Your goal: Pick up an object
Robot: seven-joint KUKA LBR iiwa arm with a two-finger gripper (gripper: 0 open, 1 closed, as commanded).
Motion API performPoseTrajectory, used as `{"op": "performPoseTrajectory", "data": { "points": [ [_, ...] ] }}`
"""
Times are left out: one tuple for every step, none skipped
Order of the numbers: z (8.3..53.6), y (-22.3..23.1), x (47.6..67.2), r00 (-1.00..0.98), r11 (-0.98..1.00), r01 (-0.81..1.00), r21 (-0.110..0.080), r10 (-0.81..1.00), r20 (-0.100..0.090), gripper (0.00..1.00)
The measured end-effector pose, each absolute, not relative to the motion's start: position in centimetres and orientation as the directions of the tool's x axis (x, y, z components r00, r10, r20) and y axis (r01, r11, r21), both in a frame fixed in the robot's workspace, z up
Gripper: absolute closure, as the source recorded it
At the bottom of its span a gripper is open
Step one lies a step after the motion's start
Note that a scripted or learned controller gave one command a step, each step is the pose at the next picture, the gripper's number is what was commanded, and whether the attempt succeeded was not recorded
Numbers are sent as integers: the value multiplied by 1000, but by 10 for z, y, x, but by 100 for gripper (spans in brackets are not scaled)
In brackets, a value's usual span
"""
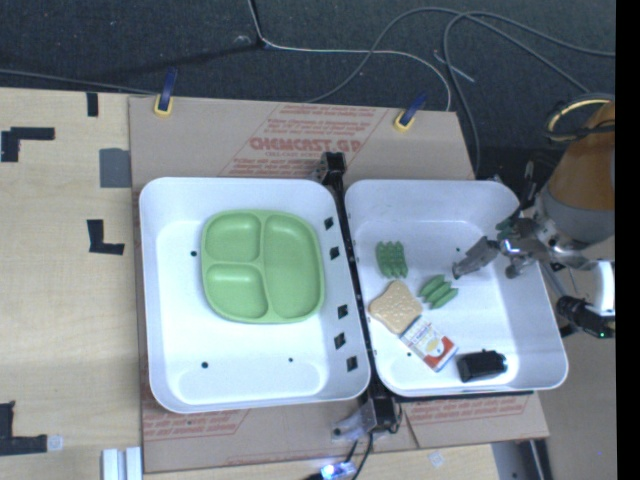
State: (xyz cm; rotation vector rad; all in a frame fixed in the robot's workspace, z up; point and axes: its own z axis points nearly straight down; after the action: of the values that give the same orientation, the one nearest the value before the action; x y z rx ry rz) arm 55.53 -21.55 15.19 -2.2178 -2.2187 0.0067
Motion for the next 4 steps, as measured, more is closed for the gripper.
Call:
{"op": "performPoseTrajectory", "data": {
  "points": [
    [101, -207, 561, 0, 0, 1000, -1, 1000, -2, 0],
    [91, -206, 565, -2, 2, 1000, 7, 1000, 2, 0],
    [102, -204, 567, -3, 3, 1000, 13, 1000, 3, 100],
    [164, -200, 570, -2, 2, 1000, 3, 1000, -1, 100]
  ]
}}
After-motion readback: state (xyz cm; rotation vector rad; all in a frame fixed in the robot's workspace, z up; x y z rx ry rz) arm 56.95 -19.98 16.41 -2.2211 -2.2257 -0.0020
